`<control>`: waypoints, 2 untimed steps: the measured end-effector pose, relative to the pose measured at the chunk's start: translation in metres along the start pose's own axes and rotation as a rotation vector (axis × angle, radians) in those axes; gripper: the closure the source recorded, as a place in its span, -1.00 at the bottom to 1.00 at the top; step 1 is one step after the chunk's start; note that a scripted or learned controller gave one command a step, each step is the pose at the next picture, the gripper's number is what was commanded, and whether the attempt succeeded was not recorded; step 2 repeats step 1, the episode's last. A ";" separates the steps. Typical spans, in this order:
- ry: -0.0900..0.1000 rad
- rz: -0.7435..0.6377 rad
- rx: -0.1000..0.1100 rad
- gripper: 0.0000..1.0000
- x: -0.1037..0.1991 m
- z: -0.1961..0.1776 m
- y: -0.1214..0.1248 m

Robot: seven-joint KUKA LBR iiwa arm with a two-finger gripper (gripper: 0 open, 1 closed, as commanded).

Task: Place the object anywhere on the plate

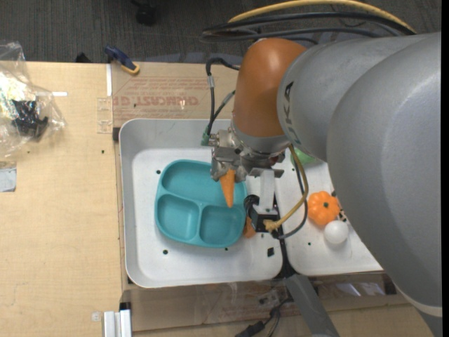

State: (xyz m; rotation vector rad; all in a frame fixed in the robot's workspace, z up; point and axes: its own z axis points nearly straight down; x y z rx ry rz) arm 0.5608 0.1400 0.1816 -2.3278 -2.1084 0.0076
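White bin (140, 258) on a plywood bench; hand (228, 176) grips an orange carrot (228, 188)

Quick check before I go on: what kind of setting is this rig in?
Probably a robotics lab or test bench: white bins on a plywood bench, toy props like a carrot and small pumpkin, loose cables over office carpet.
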 end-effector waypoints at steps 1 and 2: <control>0.000 0.001 0.000 -1.00 0.000 0.000 0.000; 0.000 0.001 0.000 -1.00 0.000 0.000 0.000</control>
